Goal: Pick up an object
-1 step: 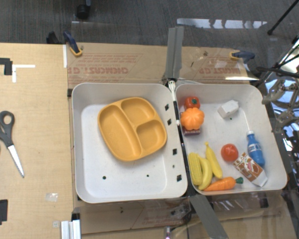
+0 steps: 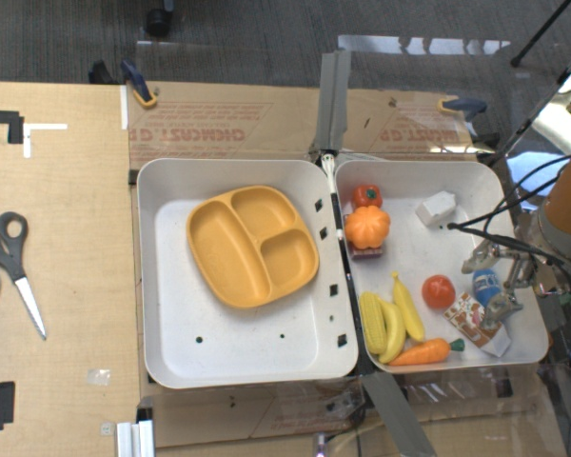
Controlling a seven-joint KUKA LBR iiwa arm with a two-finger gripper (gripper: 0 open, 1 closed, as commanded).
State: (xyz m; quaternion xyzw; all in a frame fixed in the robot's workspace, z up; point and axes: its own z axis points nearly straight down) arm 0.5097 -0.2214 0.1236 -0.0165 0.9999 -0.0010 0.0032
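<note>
My hand [image 2: 498, 288] hovers at lower right, fingers spread, over a small red-and-white printed packet [image 2: 468, 320]: light, crinkly, slippery, so I'd pinch its edges.

A robotics lab: clamped cardboard bench [image 2: 57, 255], carpet floor [image 2: 266, 17], loose cables [image 2: 514, 208], scissors [image 2: 17, 265].

At the right edge you see a slice of the arm [image 2: 563, 208], its curved casing showing the orange band with pale grey above it. Thin black cables [image 2: 514, 193] loop from it, and one straight dark lead runs out to the left. Your gripper [image 2: 500, 276] is a bare metal skeleton of slim silver rods and linkages, with small joints and a bluish fitting low in the frame.
</note>
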